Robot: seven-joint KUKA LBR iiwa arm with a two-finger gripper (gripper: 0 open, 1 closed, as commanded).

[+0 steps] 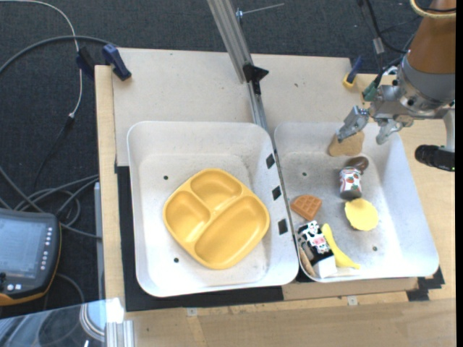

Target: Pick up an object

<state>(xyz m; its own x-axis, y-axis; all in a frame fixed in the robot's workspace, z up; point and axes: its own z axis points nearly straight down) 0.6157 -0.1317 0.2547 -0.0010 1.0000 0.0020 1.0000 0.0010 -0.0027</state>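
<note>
Reaching from the right, tool (371, 126) hovers above tan piece (346, 146).

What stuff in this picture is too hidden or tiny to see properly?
- Arm: cut off by the camera view's top and right edges.
- Tan piece: the gripper covers its top, so touching or apart is unclear.
- Can: label too small to read.
- Black-and-white toy: too small to identify.

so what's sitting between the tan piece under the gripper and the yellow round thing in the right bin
In the camera view, a small can with a red label lies between the tan piece and the yellow round thing.
</note>
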